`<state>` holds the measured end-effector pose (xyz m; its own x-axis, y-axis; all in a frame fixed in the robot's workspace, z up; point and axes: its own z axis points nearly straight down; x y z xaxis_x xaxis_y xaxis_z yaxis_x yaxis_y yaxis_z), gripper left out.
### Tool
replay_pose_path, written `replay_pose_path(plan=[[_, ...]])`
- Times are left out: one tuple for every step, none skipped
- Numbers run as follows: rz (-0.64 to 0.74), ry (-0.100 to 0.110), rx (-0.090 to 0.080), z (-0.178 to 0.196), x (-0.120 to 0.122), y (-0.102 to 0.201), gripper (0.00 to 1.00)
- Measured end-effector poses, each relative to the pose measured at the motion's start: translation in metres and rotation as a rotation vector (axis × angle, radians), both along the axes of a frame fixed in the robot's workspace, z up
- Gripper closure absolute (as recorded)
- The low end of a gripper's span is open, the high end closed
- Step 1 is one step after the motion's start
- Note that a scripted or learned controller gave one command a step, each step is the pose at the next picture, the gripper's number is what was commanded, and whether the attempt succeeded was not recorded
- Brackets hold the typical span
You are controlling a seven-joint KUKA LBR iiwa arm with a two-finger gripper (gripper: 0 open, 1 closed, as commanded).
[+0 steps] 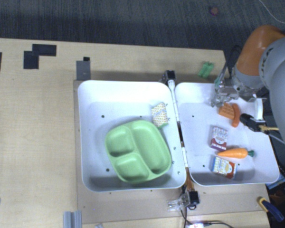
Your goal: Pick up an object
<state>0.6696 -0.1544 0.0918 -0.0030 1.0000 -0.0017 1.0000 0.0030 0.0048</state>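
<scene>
We see the grey two-finger gripper (222,97) at upper right of frame, low in the right white bin (199,141), w/ an orange sausage-shaped toy (229,112) just below it. Can't tell how far the claw is open or if it has anything. Green plastic divided plate (138,150) sits in left bin.

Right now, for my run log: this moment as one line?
arm: over right bin | gripper: above orange piece | grasp: unconfirmed | left bin: green tray
</scene>
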Motion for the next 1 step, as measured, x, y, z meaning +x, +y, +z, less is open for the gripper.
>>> replay_pose_path(plan=[[0.000, -0.003, -0.001, 0.1263, 0.0005, -0.0484, 1.00]])
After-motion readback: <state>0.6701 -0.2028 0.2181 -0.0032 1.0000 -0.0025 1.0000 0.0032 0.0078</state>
